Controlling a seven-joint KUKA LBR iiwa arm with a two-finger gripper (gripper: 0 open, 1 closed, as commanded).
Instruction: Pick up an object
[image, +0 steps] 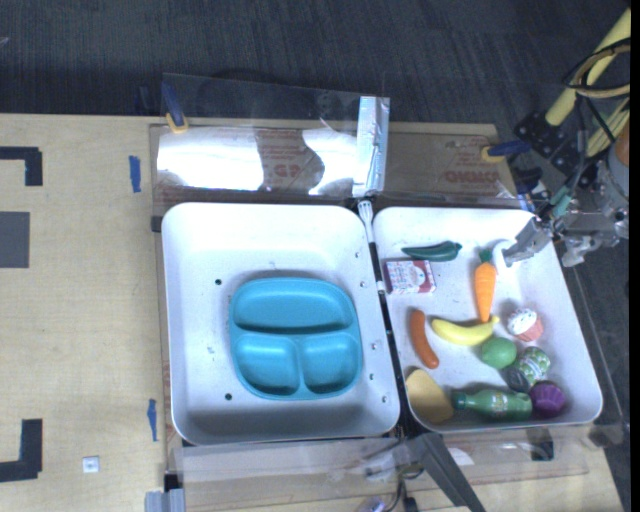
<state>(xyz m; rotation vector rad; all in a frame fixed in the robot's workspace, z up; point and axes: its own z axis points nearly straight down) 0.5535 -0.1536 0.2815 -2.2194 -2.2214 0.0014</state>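
The end effector hangs over the upper right corner of the right bin, reaching in from the right edge, and its tip points down and left toward the leafy top of a carrot. Nothing sits between its tips, and whether they are spread or closed I cannot tell. The carrot lies just below and left of the end effector, close to it, standing lengthwise along the bin with its green top nearest the tip. Left of the carrot, near the bin's upper edge, lies a dark green pepper, and under that a small red-and-white packet against the wall between the two bins. Lower down, well apart from the end effector, the other toy foods crowd together: a banana across the middle, an orange sausage-like piece to its left, a green lime touching the banana's right end, a white and pink round piece just beside it, a dark patterned ball, a purple piece in the lower right corner, a green bottle lying flat along the bottom, and a yellow chip-shaped piece at the lower left. The left bin holds a blue divided tray with three compartments. Both bins rest on the pale wooden worktop.
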